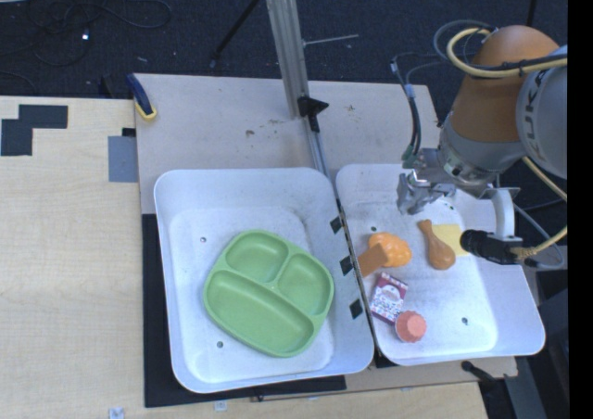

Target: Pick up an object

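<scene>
My gripper (pixel 416 196) hangs over the far part of the right bin (pixel 500 329), just above and left of an orange drumstick-shaped toy (pixel 436 247). A yellow piece (pixel 449 236) lies under the drumstick's right side. An orange lump (pixel 389 248) with a brown stem sits near the bin's left wall. Below it lie a red and white packet (pixel 388 298) and a round salmon-coloured piece (pixel 410 326). I see nothing between the fingers, which are small and dark against the bin.
The left bin (pixel 181 213) holds a green divided plate (pixel 269 291). A metal post (pixel 289 46) rises behind the bins. A black handle-like object (pixel 489 246) juts over the right bin's right side. Black clips (pixel 345 264) line the shared edge.
</scene>
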{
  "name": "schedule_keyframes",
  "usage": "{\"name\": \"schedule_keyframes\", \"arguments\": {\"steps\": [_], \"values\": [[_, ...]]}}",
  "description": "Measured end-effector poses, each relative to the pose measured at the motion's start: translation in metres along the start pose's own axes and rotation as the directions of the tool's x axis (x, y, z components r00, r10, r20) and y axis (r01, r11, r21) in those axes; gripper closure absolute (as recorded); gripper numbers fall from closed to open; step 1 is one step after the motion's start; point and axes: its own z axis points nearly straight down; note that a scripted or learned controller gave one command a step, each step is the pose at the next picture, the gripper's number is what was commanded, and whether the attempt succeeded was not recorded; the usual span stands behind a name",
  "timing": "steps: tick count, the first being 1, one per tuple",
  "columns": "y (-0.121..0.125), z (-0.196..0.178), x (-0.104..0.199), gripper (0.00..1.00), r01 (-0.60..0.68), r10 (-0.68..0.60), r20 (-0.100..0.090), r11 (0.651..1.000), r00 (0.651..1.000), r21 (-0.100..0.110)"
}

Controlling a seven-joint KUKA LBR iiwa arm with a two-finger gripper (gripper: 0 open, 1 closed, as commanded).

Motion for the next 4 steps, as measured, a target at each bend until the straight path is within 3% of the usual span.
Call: {"name": "schedule_keyframes", "arguments": {"steps": [1, 4], "values": [[-0.029, -0.001, 0.057, 1.00, 0.002, -0.002, -0.001, 1.000, 1.000, 0.000], [-0.094, -0.022, 0.189, 1.00, 0.002, -0.002, 0.000, 1.000, 1.000, 0.002]]}}
